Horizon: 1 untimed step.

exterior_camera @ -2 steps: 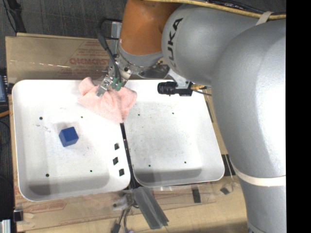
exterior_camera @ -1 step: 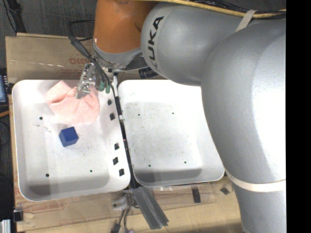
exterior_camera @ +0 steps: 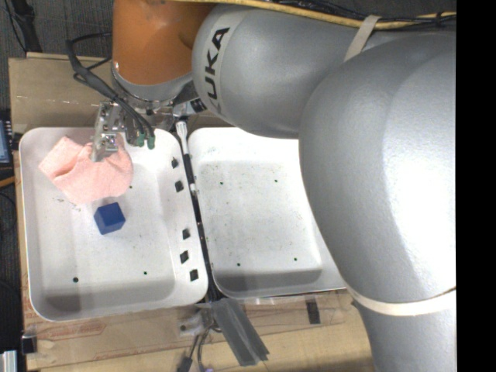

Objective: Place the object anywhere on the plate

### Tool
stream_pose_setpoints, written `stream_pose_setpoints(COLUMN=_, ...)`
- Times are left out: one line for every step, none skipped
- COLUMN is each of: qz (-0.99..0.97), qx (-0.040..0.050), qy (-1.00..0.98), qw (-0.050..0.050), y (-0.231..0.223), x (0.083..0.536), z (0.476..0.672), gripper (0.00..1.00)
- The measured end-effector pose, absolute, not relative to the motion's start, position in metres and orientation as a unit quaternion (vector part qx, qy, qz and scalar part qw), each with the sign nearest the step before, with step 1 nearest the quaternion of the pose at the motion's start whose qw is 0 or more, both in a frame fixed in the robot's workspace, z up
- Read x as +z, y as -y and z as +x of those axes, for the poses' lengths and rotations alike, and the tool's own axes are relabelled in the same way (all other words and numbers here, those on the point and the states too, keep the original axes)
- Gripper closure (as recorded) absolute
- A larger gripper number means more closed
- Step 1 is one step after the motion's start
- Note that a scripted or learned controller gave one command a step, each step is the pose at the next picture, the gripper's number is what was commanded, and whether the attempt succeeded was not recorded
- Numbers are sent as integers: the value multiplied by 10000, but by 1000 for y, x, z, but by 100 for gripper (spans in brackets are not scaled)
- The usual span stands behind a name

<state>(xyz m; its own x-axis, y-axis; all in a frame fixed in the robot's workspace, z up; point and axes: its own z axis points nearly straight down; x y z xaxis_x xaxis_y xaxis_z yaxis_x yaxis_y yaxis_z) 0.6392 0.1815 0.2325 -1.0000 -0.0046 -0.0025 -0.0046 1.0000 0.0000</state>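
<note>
A small blue cube (exterior_camera: 109, 218) lies on the floor of the left bin (exterior_camera: 101, 285), near its middle. Just behind it lies a pink, crumpled cloth-like thing (exterior_camera: 77, 175), in the bin's far left part. My gripper (exterior_camera: 105, 144) hangs from the orange-banded wrist (exterior_camera: 151, 37) at the pink thing's far right edge, low over it and perhaps touching it. The blue cube sits apart from the gripper, a short way toward the front.
The right bin (exterior_camera: 263, 208) has a speckled floor, and the grey arm (exterior_camera: 372, 130) covers its right side. A black-clipped divider (exterior_camera: 190, 208) runs between the bins. The wooden bench (exterior_camera: 46, 84) shows behind and in front.
</note>
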Motion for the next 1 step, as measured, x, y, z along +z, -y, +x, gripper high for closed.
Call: stream_pose_setpoints(qz=-22, qx=-1, qy=-10000, qw=15, y=-181, x=233, z=639, gripper=0)
